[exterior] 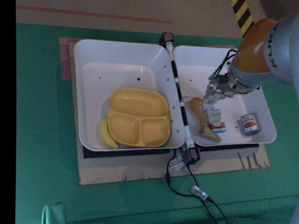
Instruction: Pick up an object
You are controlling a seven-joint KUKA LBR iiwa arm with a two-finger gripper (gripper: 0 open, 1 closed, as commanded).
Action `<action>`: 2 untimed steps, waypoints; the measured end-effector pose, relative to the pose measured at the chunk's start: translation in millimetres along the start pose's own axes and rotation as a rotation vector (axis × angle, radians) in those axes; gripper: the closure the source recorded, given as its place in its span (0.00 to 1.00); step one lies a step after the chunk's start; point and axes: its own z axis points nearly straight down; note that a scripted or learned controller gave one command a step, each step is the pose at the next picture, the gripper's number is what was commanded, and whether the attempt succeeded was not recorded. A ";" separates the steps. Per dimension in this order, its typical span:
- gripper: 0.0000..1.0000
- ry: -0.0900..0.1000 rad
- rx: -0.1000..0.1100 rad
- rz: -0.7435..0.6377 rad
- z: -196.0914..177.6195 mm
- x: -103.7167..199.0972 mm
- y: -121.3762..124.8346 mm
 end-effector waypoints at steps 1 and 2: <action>1.00 -0.004 -0.011 0.006 -14.5 -2.6 2.5; 1.00 -0.007 -0.024 0.013 -28.9 -5.0 5.1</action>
